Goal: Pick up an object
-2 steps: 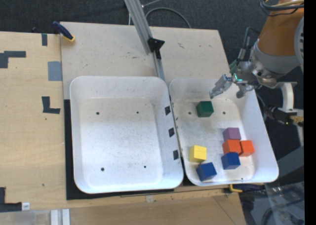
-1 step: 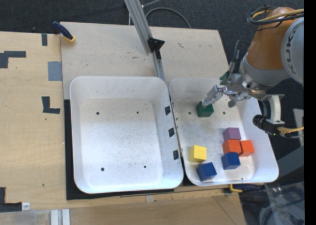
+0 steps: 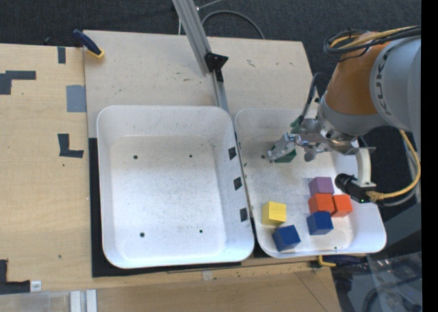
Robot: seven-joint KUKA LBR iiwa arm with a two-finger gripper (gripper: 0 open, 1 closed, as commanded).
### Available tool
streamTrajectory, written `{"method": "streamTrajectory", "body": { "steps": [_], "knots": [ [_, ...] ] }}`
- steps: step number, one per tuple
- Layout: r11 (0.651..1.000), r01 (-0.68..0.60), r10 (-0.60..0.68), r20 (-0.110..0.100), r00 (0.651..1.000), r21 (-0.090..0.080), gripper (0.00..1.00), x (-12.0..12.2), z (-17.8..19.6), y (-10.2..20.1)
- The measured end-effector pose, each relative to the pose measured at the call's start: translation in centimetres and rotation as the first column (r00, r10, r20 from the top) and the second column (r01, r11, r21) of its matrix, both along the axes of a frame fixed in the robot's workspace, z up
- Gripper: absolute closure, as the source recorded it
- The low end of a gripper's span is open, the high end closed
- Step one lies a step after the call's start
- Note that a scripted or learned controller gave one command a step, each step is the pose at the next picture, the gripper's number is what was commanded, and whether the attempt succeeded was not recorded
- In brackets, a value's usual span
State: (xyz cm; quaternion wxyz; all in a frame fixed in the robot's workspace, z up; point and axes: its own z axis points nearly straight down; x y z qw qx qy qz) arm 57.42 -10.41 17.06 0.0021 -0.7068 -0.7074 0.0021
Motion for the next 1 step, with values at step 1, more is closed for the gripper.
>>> {"method": "streamTrajectory", "body": {
  "steps": [1],
  "knots": [
    [1.000,0.000,0.000,-0.001,1.000,0.000,0.00,-0.17,-4.44,0.41]
  ]
}}
